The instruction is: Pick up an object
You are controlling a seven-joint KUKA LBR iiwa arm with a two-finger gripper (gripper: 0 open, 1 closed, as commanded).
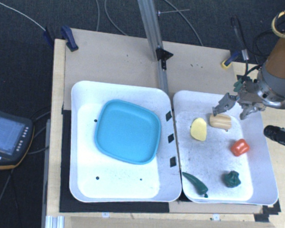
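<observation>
Spread wide, the gripper (235,107) hangs over the upper part of the right bin (265,170), its two fingers straddling nothing, just above a tan bread-roll-shaped toy (220,121) lying on its side beside a pale yellow rounded piece (198,129). Smooth and loaf-like, the roll looks light and rigid, probably hollow plastic and somewhat slippery, so a grip across its short middle seems safest. A red piece (239,147), a green piece (232,179) and a green chilli pepper (196,183) lie toward the lower right.
</observation>
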